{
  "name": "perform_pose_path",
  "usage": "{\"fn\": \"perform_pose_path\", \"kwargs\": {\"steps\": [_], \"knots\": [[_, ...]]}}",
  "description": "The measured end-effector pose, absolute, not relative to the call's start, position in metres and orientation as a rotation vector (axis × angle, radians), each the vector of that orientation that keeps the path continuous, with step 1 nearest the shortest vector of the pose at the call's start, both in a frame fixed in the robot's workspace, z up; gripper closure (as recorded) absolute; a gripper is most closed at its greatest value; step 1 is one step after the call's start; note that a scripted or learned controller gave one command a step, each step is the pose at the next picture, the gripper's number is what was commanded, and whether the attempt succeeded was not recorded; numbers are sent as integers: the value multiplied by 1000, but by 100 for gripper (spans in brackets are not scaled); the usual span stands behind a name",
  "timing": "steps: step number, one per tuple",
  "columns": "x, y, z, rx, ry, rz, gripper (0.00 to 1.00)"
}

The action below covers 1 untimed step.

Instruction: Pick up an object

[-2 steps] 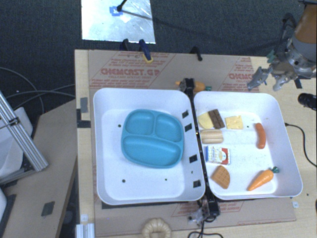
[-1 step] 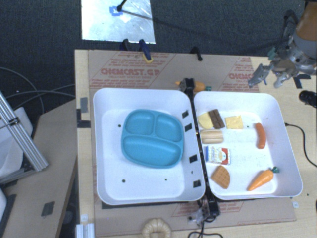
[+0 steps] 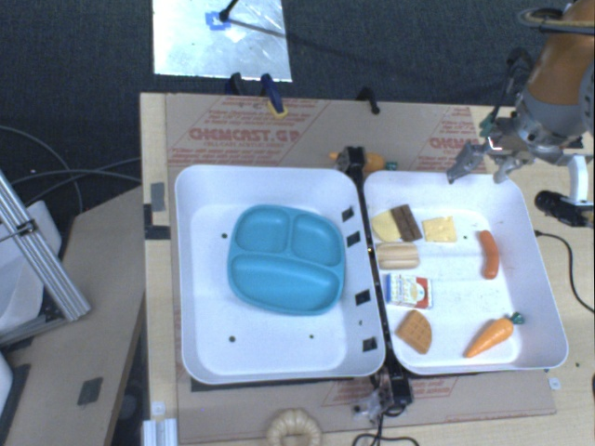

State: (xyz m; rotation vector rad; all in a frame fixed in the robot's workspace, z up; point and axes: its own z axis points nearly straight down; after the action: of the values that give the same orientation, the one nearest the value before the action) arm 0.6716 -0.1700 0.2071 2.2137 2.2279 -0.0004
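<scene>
gripper [image 3: 485, 167]: fingers spread, nothing between them; it hangs over the far rim of the right bin, near that bin's far right corner, on the arm [image 3: 558, 72] that comes in from the right.
right bin [image 3: 535, 277]: lies just below and in front of the gripper; it carries all the loose food items.
cheese [image 3: 440, 229]: the nearest item, a pale yellow square a little in front of the gripper and slightly to its left.
sausage [image 3: 489, 254]: orange-red, upright in the view, in front of the gripper, close to the cheese.
chocolate bar [image 3: 406, 221]: dark, resting on a yellow piece, further left of the gripper.
bread roll [image 3: 397, 256]: beige, just in front of the chocolate bar.
carton [image 3: 408, 292]: small white and red pack, well in front of the gripper.
waffle [image 3: 415, 331]: brown, near the bin's front edge.
carrot [image 3: 490, 336]: orange, at the front right, the farthest item from the gripper.
left bin [image 3: 200, 277]: well to the gripper's left; it holds a blue plate [image 3: 285, 258].
bench [image 3: 242, 128]: bears both bins.
progress: nothing is picked yet. By my reading the gripper has not come down to any item; choosing one, descending, closing and lifting all remain. The cheese or the sausage looks the shortest reach.
</scene>
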Motion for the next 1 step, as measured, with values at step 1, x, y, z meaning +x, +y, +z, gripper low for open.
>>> {"fn": "perform_pose_path", "kwargs": {"steps": [1], "knots": [[675, -171, 165, 2214, 2229, -1, 0]]}}
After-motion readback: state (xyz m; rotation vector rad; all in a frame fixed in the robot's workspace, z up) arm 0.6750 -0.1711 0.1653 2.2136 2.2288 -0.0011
